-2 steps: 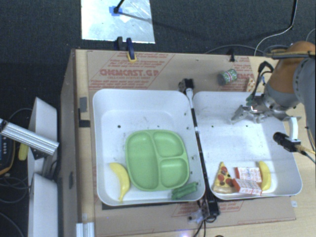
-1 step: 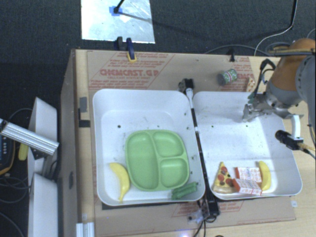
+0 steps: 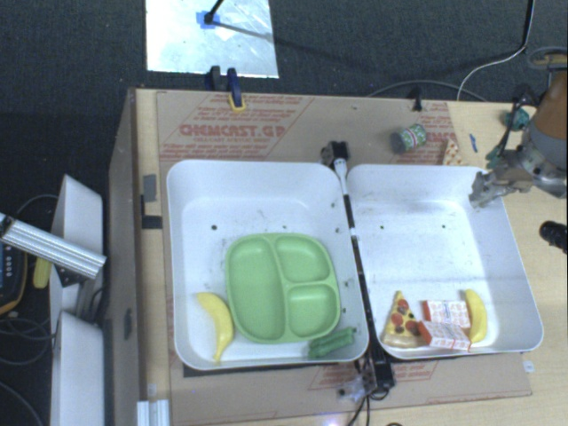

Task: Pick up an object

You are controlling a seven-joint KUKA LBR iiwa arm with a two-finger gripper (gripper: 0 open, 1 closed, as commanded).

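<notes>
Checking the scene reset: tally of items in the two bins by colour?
Yellow: 2, banana in the left bin, banana in the right bin
Green: 2, divided plate, small green piece
Red and white: 1, carton
Mixed: 1, pizza slice
Total: 6

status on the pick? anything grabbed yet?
Done: nothing visibly. The gripper sits at the right bin's far right rim, with no object seen between its fingers. In hand: nothing. Left: the whole pick. The pizza slice toy, red-and-white carton and small yellow banana lie along the right bin's near edge; the green divided plate lies in the left bin.
</notes>
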